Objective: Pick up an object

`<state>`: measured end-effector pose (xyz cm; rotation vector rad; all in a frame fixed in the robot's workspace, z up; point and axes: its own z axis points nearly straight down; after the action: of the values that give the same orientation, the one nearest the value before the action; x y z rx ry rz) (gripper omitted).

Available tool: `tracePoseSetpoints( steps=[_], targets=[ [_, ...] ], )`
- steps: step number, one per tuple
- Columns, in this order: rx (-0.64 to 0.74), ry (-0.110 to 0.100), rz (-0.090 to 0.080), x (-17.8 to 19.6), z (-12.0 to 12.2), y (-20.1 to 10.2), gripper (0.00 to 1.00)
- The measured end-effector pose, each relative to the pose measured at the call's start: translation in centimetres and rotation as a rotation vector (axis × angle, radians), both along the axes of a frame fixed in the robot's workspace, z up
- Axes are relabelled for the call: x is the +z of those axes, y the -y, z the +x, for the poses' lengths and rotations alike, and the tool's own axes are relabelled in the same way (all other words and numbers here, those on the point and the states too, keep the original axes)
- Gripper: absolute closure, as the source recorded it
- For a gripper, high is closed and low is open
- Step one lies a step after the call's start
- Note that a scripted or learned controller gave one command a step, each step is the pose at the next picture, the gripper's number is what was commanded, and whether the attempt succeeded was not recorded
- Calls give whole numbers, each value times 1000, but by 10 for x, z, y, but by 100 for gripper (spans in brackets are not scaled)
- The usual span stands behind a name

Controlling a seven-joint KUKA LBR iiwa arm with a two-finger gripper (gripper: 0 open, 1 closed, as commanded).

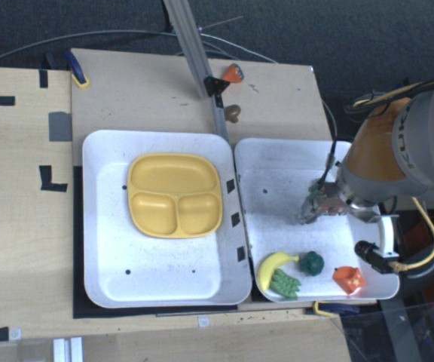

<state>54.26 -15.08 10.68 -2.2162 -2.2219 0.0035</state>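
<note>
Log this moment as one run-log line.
end effector: over right white bin | yellow plastic banana, orange toy: near front edge | nothing visibly held

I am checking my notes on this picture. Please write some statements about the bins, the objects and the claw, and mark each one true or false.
1. The yellow tray lies in the left bin. True.
2. The banana lies on the yellow tray. False: it lies in the right bin, near its front edge.
3. The claw is above the right bin. True.
4. The orange object is in the left bin. False: it is in the right bin's front corner.
</note>
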Motion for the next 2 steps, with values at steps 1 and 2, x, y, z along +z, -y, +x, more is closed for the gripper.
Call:
tracePoseSetpoints(
  steps=[1, 2],
  targets=[
    [-1, 6, -2, 45, 7, 3, 100],
    [-1, 8, -2, 107, 11, 6, 100]
  ],
)
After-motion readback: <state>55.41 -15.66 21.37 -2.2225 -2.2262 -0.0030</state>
